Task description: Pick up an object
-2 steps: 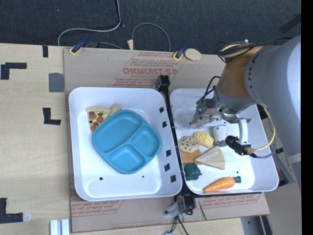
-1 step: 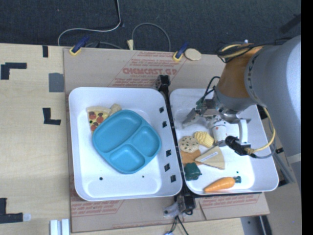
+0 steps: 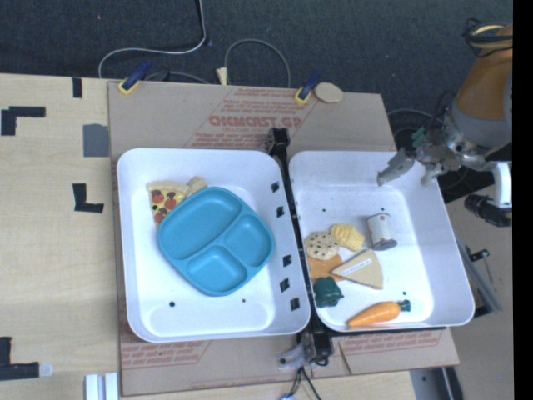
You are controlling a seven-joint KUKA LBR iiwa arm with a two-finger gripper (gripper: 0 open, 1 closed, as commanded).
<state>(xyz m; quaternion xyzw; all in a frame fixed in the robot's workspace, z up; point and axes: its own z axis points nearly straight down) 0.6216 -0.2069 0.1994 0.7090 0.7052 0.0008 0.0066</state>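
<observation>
My gripper (image 3: 414,170) hangs over the far right corner of the right bin (image 3: 433,223), its two grey fingers spread open with nothing between them. Below it in that bin lie a small grey can (image 3: 381,231), a yellow ridged chip (image 3: 348,237), a round cookie (image 3: 319,245), a cheese wedge (image 3: 361,270) on an orange slab, a dark green piece (image 3: 327,291) and an orange carrot (image 3: 378,312). The can is the nearest of these to the gripper, well apart from it.
The left bin (image 3: 137,223) holds a blue divided plate (image 3: 216,240) and a pizza slice (image 3: 169,197) tucked at its far left side. A black divider with clips (image 3: 283,223) runs between the bins. Cables lie beyond the cardboard at the back.
</observation>
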